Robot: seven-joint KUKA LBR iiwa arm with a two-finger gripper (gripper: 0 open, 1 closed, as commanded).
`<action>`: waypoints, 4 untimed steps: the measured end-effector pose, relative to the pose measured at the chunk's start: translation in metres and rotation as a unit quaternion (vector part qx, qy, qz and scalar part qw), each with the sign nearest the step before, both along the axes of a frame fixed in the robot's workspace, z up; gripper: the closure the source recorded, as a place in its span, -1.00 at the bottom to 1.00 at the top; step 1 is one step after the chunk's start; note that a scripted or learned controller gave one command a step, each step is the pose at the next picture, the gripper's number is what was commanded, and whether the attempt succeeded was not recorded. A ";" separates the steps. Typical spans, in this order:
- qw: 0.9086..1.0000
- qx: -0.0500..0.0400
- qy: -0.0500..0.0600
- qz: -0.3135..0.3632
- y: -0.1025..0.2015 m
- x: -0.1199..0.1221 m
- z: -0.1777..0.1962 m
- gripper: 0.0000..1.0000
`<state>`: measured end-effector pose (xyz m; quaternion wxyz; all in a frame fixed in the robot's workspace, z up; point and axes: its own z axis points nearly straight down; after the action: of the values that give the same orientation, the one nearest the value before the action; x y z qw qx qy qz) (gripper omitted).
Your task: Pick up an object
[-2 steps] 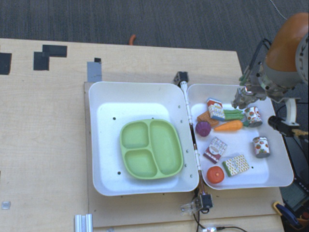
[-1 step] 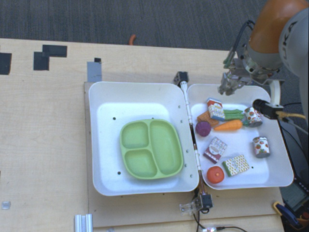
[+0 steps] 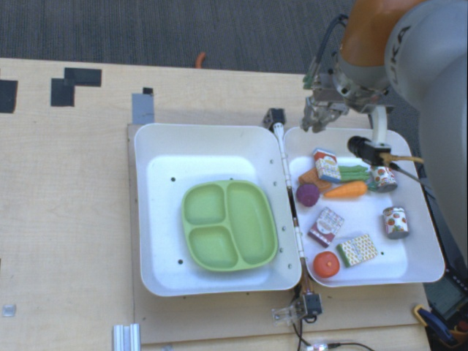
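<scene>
My gripper point(image 3: 316, 120) hangs above the far left corner of the right bin point(image 3: 428, 265), and its fingers hold nothing. Below it in that bin lie a small carton with a blue and white label point(image 3: 327, 164), a purple ball point(image 3: 308, 194), an orange carrot point(image 3: 346, 190), a green bean pod point(image 3: 354, 172), a red and white packet point(image 3: 326, 225), a tomato point(image 3: 326, 264), a green patterned box point(image 3: 357, 249) and two small cans point(image 3: 395, 221) point(image 3: 385, 178).
The left bin point(image 3: 150, 218) holds a green divided plate point(image 3: 229, 225). A black clamp point(image 3: 275, 116) sits at the far end of the ridge between the bins. Wooden bench top stretches to the left.
</scene>
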<state>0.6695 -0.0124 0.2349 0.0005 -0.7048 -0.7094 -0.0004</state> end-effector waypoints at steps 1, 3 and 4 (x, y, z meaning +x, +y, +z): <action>1.000 0.000 0.000 0.000 0.053 0.000 -0.003 1.00; 1.000 -0.001 0.001 -0.002 -0.018 -0.046 -0.053 -1.00; 1.000 0.000 0.001 -0.003 -0.101 -0.121 -0.118 -1.00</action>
<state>0.5487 -0.1131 0.1167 0.0009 -0.7068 -0.7074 0.0006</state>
